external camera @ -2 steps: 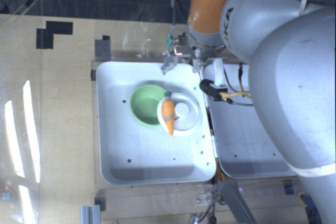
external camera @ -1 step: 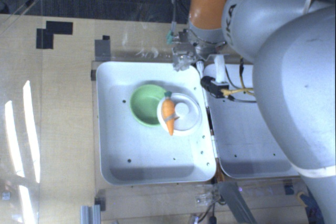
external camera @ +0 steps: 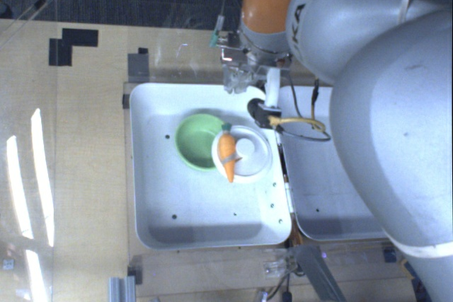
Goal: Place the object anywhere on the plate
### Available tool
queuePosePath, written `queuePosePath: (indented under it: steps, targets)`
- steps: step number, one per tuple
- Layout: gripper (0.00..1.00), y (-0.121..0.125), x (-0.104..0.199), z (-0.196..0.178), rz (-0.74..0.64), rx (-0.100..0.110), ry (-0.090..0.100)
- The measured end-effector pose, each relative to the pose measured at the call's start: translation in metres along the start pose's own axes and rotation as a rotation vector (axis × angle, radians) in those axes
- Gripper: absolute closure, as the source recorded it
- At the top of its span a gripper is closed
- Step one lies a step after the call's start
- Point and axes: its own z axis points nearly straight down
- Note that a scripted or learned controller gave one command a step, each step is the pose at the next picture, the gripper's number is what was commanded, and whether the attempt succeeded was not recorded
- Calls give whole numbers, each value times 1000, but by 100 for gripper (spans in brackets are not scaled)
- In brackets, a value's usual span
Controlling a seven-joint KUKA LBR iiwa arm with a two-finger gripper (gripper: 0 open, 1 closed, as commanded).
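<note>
Wooden desk (external camera: 71, 152) below: carrot (external camera: 226, 155) overhangs plate's (external camera: 258, 152) left rim, might roll off; tool (external camera: 237, 78) state unclear.

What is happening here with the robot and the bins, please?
A grey arm reaches in from the right over the left bin. In that bin lie a green plate and a white plate, overlapping. An orange carrot lies across the left rim of the white plate, so it seems already placed. The gripper hangs above the bin's far edge, apart from the carrot, with nothing seen between its fingers.
</note>
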Motion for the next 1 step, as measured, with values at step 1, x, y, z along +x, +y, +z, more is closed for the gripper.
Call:
queuePosePath:
  steps: [1]
  targets:
    - [100, 4, 30, -21, 52, 0, 0]
